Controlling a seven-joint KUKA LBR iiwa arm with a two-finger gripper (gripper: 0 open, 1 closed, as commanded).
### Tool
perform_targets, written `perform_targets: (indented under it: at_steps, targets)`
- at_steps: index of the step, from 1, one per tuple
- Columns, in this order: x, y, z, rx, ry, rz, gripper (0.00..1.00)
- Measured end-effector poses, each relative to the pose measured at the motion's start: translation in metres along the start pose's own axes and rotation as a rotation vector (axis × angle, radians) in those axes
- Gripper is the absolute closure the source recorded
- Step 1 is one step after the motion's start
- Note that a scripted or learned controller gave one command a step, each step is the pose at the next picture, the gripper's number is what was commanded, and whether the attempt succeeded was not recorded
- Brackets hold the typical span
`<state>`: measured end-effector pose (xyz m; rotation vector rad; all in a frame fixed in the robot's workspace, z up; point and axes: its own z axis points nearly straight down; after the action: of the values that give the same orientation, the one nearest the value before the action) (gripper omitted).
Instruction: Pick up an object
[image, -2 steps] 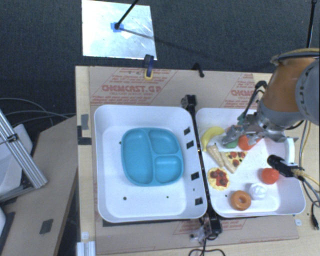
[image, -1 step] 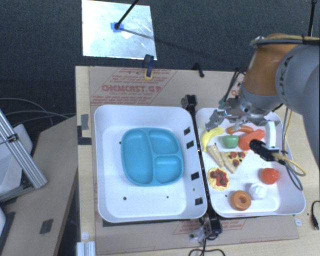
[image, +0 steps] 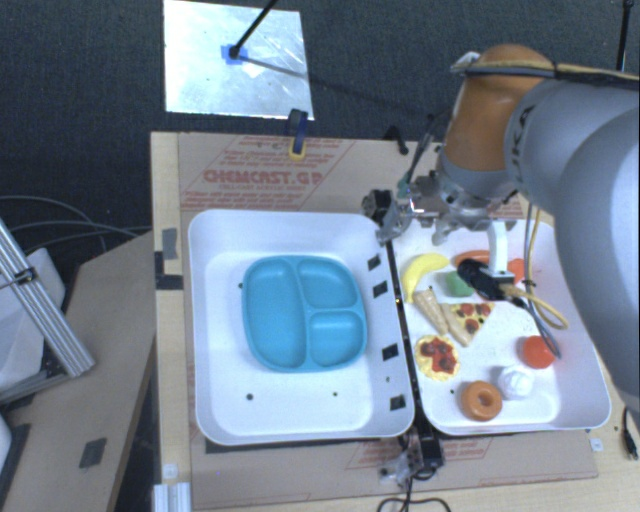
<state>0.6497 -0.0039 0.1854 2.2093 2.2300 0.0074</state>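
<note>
The right bin (image: 592, 392) holds several toy foods: a yellow banana (image: 422, 270), a cone (image: 430, 312), a pizza slice (image: 468, 320), a small round pizza (image: 437, 357), a donut (image: 481, 400), a red tomato (image: 538, 351), a small white piece (image: 516, 381) and a green piece (image: 458, 285). My gripper (image: 412, 215) hangs over the far left corner of this bin, just above and behind the banana. Nothing shows as held in it. The grey arm with its orange band covers the bin's far right part.
The left bin (image: 215, 330) holds a blue divided plate (image: 303, 312) in its middle. A black-clipped wall (image: 390, 300) divides the two bins. Behind them lie cardboard (image: 260, 175) and a shiny sheet (image: 235, 60).
</note>
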Motion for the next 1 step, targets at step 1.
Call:
perform_targets:
  at_steps: [1]
  targets:
    - [-0.0363,-0.0339,0.0008,0.006,-0.003,0.011,0.0]
